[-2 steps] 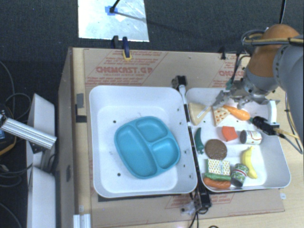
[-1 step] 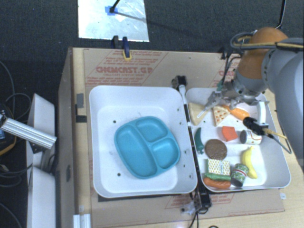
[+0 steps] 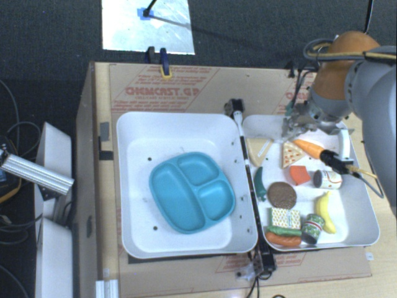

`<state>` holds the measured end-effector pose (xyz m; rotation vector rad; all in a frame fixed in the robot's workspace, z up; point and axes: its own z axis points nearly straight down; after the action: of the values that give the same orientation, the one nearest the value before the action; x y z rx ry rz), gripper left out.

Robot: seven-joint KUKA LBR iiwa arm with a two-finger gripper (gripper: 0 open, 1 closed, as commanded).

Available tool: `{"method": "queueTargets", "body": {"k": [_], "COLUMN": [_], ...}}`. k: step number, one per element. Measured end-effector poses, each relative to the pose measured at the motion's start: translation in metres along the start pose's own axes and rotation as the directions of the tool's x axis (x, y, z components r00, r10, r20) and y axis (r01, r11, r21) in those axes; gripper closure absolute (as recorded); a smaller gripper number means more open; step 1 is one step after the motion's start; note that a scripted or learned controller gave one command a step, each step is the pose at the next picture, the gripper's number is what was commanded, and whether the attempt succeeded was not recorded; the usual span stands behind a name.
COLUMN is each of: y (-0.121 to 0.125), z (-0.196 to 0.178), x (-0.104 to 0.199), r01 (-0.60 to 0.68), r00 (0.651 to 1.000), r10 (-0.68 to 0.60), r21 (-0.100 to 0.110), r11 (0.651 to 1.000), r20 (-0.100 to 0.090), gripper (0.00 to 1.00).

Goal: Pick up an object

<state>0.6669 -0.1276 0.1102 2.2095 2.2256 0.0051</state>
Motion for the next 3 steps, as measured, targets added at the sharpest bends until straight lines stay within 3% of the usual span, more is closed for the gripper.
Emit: {"method": "queueTargets", "body": {"k": [1,2,3], "y": [0.000,0.003,-0.033], "z": [0.000,-0.065,-0.042], "x": [0.000,-0.018,-0.025], "r01": [0.001,-0.006,-0.005], "r00": [1.000,1.000,1.000], "r10": [-0.001,0.006,0.005], "r21": [0.000,0.001,0.005], "r11": [1.000,1.000,1.000], "r20": [0.000,0.000,-0.001], "gripper": [0.00,0.00,0.00]}}
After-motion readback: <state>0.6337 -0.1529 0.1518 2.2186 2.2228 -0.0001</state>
